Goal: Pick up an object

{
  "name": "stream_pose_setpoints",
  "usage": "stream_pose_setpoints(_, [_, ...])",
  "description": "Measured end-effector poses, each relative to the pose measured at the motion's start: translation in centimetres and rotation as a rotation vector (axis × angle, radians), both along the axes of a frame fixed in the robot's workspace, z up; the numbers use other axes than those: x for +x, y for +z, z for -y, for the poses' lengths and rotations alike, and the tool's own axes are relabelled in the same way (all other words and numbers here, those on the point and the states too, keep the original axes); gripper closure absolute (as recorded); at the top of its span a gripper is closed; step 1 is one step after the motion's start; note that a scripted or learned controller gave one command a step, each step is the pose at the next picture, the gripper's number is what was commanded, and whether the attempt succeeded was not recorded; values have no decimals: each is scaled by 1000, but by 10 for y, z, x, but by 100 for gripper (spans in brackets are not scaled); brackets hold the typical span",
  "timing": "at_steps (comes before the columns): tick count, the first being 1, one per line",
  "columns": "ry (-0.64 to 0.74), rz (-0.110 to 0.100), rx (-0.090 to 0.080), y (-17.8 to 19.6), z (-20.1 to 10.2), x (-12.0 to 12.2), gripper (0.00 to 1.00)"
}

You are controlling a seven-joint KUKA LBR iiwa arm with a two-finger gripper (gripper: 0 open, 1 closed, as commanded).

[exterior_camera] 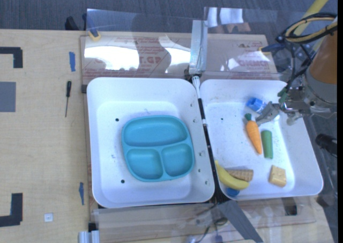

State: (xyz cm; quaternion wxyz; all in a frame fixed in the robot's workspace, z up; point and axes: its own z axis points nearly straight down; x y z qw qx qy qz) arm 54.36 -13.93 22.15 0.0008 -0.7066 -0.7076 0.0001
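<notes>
Tapering orange carrot (pixel 254 135) beside jaws

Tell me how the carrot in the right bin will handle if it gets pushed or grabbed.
The carrot looks tapered and round, so it would probably roll or swing aside. Its smooth surface may slip. The green stick close beside it could get nudged too.
</notes>
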Motion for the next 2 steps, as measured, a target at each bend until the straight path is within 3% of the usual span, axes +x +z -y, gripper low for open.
stream_pose_setpoints(1, [169, 9, -2, -134, 0, 4, 0])
stream_pose_setpoints(2, [82, 8, -2, -134, -24, -24, 0])
